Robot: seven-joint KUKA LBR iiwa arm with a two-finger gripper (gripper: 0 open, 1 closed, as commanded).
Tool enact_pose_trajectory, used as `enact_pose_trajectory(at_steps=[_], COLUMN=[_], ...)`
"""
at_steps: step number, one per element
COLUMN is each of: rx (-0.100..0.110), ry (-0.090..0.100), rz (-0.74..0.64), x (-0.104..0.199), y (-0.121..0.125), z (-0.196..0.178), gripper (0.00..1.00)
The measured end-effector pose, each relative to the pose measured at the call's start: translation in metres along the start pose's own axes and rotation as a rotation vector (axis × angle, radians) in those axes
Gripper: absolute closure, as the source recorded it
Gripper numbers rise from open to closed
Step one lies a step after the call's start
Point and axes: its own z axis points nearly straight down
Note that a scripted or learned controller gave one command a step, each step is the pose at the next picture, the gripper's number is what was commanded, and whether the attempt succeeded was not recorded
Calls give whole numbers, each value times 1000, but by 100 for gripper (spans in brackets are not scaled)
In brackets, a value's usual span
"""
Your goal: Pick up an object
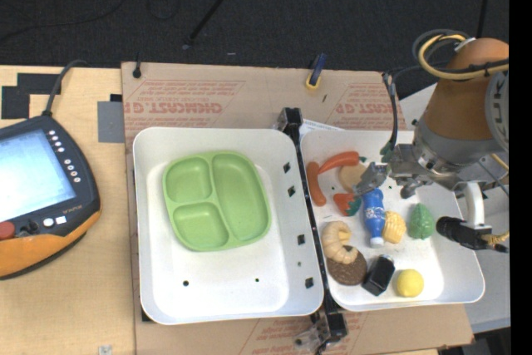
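Observation:
The right bin (467, 293) holds several toy foods. A blue bottle (374, 220) lies in its middle, with a yellow corn cob (394, 226) and a green leafy piece (421, 222) to its right. Orange-red peppers (339, 161) and a beige piece (352, 175) lie toward the back. A croissant (337, 235), a chocolate donut (347, 268), a black block (378, 274) and a yellow lemon (409, 283) sit along the front. My gripper (371, 178) hangs low over the bin, just above the bottle's top end and beside the beige piece. Nothing is seen lifted.
The left bin (146, 262) carries a green divided plate (218, 199). A black divider (301, 204) runs between the bins. A teach pendant (37, 187) lies on the bench at the far left. The arm's body covers the right bin's back right corner.

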Motion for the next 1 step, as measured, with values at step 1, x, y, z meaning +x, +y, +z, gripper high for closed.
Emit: enact_pose_trajectory(at_steps=[1], rx=[-13], ry=[-2], rz=[-2], x=[0], y=[3], z=[-7], gripper=[0])
